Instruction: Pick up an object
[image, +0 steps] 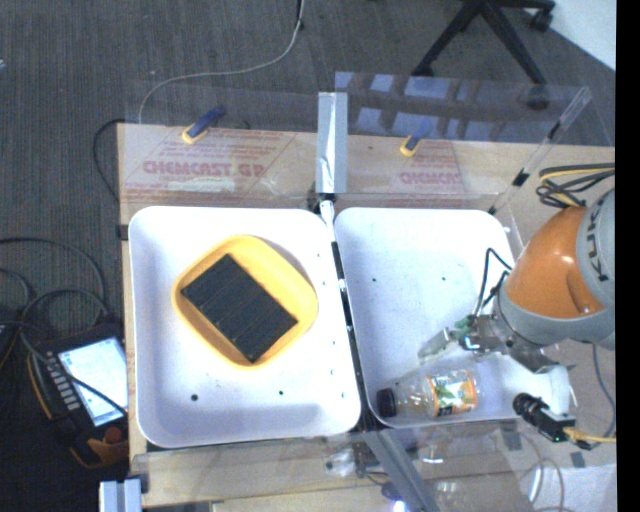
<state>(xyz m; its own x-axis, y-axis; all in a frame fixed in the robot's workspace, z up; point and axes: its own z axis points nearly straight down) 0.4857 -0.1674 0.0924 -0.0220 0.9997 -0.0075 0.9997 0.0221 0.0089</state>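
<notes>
Two bins are sitting side by side on a bench (140, 190), touching along their inner edges. In the left bin (150, 400), a dish (298, 290) is lying near the middle, and a flat ridged pad (238, 307) is resting inside it. In the right bin (400, 250), a bottle (432, 393) is lying on its side against the near wall, its cap end pointing left. The arm (555, 275) is reaching in from the right over that bin's right edge, with its gripper (465, 340) hanging just behind the bottle. A handheld screen device (85, 375) is lying on the floor to the left of the bench.
</notes>
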